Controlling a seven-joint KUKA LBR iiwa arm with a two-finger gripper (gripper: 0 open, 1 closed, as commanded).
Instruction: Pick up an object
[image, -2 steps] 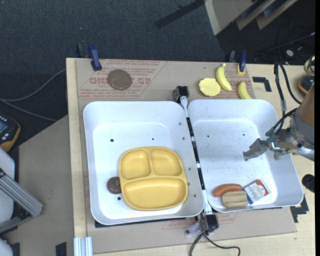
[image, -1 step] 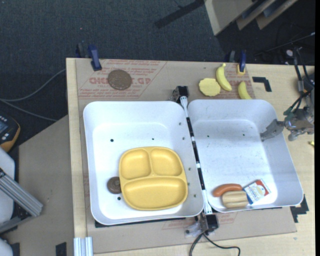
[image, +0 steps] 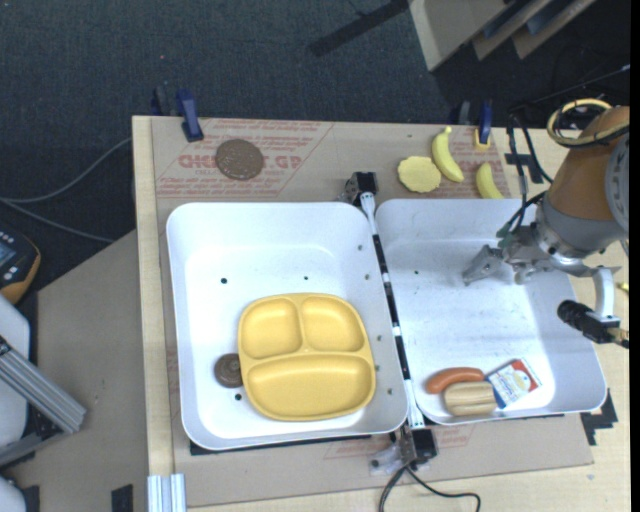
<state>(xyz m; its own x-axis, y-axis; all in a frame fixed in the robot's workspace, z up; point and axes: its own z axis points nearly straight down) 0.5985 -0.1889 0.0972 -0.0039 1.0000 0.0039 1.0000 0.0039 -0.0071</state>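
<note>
**Tool low in the right bin, nothing picked up yet**

Camera view: the arm (image: 590, 190) reaches in over the right bin (image: 570, 400). Its tool (image: 487, 268) sits low near the bin's far part, its fingers spread, with nothing between them. The nearest candidates, a hot dog (image: 455, 380), a bun (image: 468, 399) and a small carton (image: 513, 381), lie well short of the tool, toward the bin's near edge. In the left bin (image: 200, 300), beyond the tool's tip, rests a yellow divided plate (image: 303, 355). The grasp itself seems entirely left to do.

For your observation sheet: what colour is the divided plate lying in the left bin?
Yellow: the three-compartment divided plate shows plainly in the camera view.
</note>
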